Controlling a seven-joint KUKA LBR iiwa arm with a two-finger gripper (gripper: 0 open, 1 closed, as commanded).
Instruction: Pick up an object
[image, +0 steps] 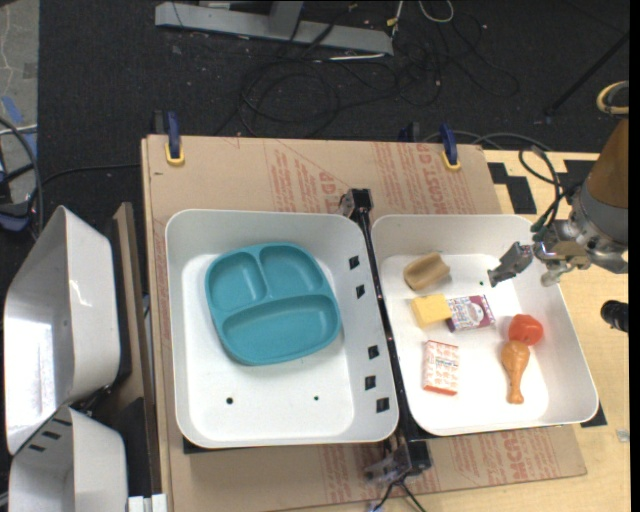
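The hand (522, 262) hangs over the upper right of the right bin (570, 400), its fingers apparently spread with nothing between them; the toy foods lie below and to its left; nearest are the red tomato (526, 328) and purple packet (470, 313); the drumstick (515, 370) lies beyond, long axis running up-down in the view.

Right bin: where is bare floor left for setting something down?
Free: the near-left corner of the right bin, below the red-and-white packet, and the far strip beyond the bread piece. Crowded: the middle, around the cheese block, tomato and drumstick.
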